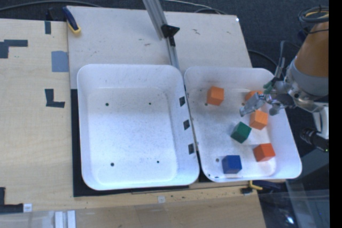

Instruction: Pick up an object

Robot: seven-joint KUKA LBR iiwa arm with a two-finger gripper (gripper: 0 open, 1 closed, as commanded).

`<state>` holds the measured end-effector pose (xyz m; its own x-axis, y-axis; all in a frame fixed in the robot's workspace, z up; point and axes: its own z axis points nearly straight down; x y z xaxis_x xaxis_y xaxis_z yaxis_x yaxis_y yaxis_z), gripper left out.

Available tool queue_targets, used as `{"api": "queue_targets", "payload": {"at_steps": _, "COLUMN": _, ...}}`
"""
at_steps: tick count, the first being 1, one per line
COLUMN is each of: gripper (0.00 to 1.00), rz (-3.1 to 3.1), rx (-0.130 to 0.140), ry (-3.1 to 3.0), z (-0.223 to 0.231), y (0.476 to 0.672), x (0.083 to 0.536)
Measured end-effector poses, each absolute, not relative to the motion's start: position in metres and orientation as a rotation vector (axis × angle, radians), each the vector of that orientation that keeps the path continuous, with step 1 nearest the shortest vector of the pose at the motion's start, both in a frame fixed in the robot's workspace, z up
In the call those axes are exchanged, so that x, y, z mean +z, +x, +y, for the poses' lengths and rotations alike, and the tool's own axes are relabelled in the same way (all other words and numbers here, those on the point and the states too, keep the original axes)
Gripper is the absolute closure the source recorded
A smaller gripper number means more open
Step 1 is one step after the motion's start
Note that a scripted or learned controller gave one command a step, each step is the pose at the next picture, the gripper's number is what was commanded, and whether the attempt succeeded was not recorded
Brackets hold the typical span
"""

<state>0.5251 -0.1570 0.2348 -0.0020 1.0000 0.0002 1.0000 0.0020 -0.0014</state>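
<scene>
Five blocks in right bin, approach stage

Right bin (203, 115) holds two orange cubes, one at (215, 96) and one at (258, 119), a red-orange cube (264, 152), a green cube (241, 132) and a blue cube (232, 164). Left bin (85, 115) beside it. Gripper (258, 104) sits low over the right-hand orange cube, just above and touching or nearly so; a further orange patch shows behind it. Cannot tell how the gripper is set. Judged step: descent onto a target, nothing lifted. Next move calls for centring over one cube, clear of the green neighbour.
</scene>
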Motion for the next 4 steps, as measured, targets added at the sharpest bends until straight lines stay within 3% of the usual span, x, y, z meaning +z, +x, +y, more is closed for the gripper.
{"api": "queue_targets", "payload": {"at_steps": 1, "gripper": 0.0, "rz": -2.225, "rx": 0.004, "ry": -2.211, "z": -0.09, "y": 0.593, "x": 0.13}}
{"api": "queue_targets", "payload": {"at_steps": 2, "gripper": 0.0, "rz": -2.224, "rx": 0.002, "ry": -2.219, "z": -0.119, "y": 0.636, "x": 0.089}}
{"api": "queue_targets", "payload": {"at_steps": 3, "gripper": 1.0, "rz": -2.225, "rx": 0.006, "ry": -2.216, "z": -0.118, "y": 0.635, "x": 0.101}}
{"api": "queue_targets", "payload": {"at_steps": 4, "gripper": 1.0, "rz": -2.221, "rx": 0.005, "ry": -2.219, "z": -0.118, "y": 0.623, "x": 0.111}}
